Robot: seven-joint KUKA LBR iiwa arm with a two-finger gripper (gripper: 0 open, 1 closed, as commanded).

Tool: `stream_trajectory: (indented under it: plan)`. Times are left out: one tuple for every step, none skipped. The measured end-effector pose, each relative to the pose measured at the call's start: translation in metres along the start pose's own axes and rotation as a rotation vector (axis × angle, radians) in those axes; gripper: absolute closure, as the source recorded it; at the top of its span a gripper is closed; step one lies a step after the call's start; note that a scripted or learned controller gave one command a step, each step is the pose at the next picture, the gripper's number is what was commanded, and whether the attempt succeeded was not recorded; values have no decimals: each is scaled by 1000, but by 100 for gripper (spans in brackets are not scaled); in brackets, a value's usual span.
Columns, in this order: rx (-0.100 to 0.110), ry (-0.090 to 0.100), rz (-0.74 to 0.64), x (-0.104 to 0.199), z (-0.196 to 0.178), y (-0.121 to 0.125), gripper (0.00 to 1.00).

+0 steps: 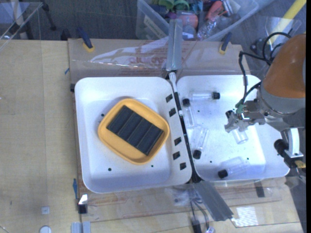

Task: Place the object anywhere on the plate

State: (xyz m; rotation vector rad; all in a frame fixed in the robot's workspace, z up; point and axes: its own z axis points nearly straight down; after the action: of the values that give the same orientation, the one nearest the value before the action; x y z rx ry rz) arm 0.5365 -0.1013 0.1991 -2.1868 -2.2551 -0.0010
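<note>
One arm reaching from right | gripper (236, 122) over right bin (257, 166) | grip state unclear

Readable text: none on the bins, the plate or the bench.
Labels and brands: none legible.
Numbers and signs: 0 can be made out.

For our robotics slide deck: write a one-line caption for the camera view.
The claw hovers over the right bin of clear tubes; the yellow plate sits in the left bin.
</note>
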Motion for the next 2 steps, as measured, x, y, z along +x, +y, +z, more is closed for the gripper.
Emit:
stream_trajectory:
  plan:
    - [0, -1, -75, 79, 15, 30, 100]
    - [2, 0, -182, 132, 0, 21, 100]
